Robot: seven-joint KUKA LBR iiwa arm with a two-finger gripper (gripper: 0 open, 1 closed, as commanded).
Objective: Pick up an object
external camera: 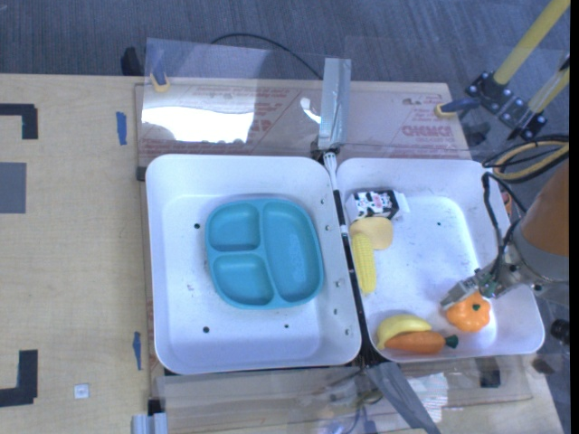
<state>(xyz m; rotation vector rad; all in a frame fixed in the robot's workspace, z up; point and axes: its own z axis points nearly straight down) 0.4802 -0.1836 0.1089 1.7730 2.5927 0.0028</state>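
Orange round fruit (green stem), end effector touching; grip state unclear.

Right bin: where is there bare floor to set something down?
Right bin: bare floor in the middle, between the corn and the gripper, and at the back right beyond the black-and-white box. The front is crowded: banana, carrot, orange toy.

you have one camera, fixed above the bench, looking down at a slant. both white bins sit whole near mid-frame: left bin, right bin. far enough back to take in bench wood on your left and grey floor along the top. the arm enters from the right edge.
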